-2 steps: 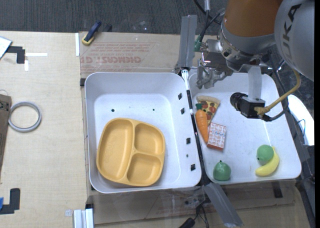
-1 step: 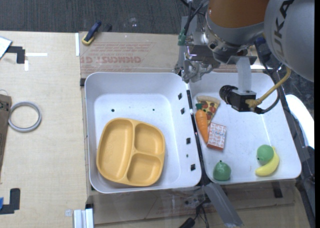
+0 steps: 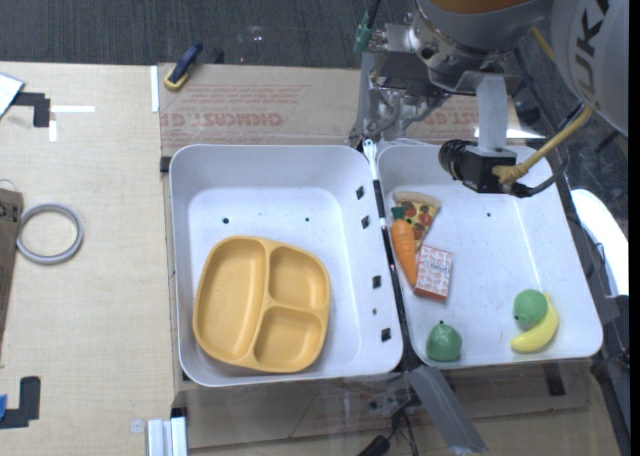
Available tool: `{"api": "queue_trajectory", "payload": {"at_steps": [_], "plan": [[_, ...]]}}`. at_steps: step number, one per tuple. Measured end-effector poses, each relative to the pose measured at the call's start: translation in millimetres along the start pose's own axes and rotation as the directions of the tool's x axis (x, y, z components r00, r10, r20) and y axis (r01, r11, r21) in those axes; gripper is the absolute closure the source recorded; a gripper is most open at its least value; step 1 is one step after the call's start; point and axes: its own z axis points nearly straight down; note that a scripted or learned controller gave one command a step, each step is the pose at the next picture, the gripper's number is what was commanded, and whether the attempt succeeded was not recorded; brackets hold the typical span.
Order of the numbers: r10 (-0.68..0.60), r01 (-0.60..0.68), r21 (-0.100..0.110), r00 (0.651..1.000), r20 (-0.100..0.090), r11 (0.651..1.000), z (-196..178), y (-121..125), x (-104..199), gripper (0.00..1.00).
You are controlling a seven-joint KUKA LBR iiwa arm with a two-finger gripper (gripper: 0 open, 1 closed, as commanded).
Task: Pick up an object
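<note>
Orange carrot (image 3: 403,252) lies at left of right bin (image 3: 500,254), beside small box (image 3: 434,272). Prob. light, stiff, slick plastic; I'd pinch across its thick middle. My claw (image 3: 375,129) hangs over bins' far rim; open or shut, can't tell.

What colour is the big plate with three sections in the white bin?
The three-section plastic plate is plain yellow-orange, clearest in the camera view.
</note>
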Motion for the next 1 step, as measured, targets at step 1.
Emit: {"api": "queue_trajectory", "payload": {"at_steps": [1], "plan": [[-0.129, 0.129, 0.002, 0.992, 0.001, 0.992, 101.4, 6.9, 61.6, 1.00]]}}
